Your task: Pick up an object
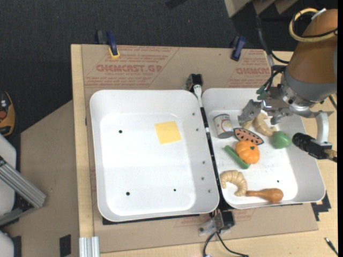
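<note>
My gripper (262, 114) hangs over the back of the right bin (308, 183), open, its fingers (249, 111) spread apart. A beige curved piece (262, 125) lies just beneath it, not lifted. Close by are a small can (222, 125) on its side, a watermelon slice (248, 136), an orange pumpkin (247, 152) on a green strip (233, 156), and a green ball (280, 140). Nearer the front lie a tan croissant-like piece (234, 179) and a brown drumstick (265, 195). A yellow square (168, 132) rests flat in the left bin (102, 159).
The arm's grey and orange body (313, 63) looms over the right bin's back right corner. A black fitting (313, 145) juts over its right rim. Clamps (112, 43) hold the brown board at the back, and a black divider (206, 138) runs between the bins.
</note>
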Robot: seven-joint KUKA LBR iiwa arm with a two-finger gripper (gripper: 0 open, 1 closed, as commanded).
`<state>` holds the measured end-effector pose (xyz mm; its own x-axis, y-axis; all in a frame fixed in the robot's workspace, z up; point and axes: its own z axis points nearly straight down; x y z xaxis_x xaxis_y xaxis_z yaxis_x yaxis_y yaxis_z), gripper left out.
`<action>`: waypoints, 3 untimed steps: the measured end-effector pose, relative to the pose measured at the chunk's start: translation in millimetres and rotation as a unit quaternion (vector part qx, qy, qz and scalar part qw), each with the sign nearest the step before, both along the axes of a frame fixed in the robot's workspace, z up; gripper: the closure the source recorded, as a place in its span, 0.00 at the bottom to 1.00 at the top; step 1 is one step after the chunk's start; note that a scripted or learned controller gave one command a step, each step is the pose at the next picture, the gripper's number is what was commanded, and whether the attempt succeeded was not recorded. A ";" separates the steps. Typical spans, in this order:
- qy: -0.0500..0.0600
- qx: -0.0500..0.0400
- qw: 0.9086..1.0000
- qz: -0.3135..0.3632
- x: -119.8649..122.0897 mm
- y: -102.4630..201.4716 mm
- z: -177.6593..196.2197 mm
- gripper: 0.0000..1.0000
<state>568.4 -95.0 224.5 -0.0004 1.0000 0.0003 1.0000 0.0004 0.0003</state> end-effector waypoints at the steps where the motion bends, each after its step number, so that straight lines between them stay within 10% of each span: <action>1: 0.004 0.001 1.000 -0.002 -7.0 -14.9 -145.6 0.00; 2: -0.001 -0.001 1.000 -0.001 -4.2 -14.4 -127.5 1.00; 3: -0.001 0.002 1.000 0.003 -71.8 54.5 -34.8 1.00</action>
<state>496.5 -40.5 189.7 -0.0059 1.0000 0.0036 1.0000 0.0059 0.0020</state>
